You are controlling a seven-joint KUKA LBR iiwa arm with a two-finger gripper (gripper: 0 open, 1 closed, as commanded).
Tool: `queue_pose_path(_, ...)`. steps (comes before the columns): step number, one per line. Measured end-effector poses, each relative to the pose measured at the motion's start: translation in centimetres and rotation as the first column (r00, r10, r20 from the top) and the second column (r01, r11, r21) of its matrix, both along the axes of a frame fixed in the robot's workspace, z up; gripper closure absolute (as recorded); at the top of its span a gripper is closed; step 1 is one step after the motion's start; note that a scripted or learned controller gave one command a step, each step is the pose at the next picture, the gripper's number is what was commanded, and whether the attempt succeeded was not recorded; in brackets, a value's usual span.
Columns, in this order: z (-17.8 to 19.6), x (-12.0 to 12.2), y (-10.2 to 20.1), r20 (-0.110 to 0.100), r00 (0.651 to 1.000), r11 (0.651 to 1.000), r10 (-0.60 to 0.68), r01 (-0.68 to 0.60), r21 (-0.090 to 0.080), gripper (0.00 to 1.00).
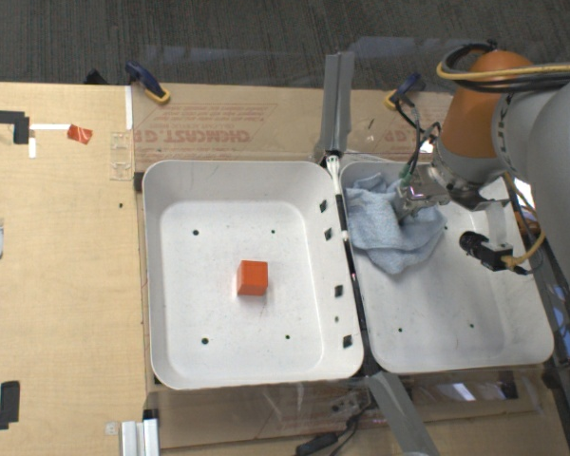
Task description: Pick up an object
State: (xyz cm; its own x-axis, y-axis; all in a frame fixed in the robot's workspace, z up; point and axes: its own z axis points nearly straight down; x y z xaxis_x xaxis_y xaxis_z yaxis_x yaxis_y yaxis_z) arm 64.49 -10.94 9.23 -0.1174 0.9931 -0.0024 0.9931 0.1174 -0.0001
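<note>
An orange-red block point(253, 278) lies alone near the middle of the left bin point(171, 255). A crumpled light blue cloth point(385, 229) sits in the back left corner of the right bin point(475, 340). My gripper point(411, 200) is down at the cloth's upper right part, its metal tips pressed into the folds. The fabric bunches up around the tips. The arm with its orange band point(475, 112) comes in from the right above it.
A metal divider point(337, 112) runs between the bins at the back. Cardboard point(228, 122) lines the back of the bench, with blue clamps point(147, 81) on it. A wooden board point(47, 255) lies to the left. Black cables point(494, 250) hang by the wrist.
</note>
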Motion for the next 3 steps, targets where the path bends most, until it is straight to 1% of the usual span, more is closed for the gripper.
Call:
queue_pose_path(1, 1.7, 1.3, 1.3, -0.003, 0.989, 0.989, -0.146, 0.146, 0.0, 1.0)
queue_pose_path(2, 10.0, 1.0, 3.9, 0.0, 0.967, 0.967, -0.255, 0.255, 0.0, 1.0)
queue_pose_path(3, 18.5, 1.4, 2.5, -0.002, 0.97, 0.97, -0.242, 0.242, 0.0, 1.0)
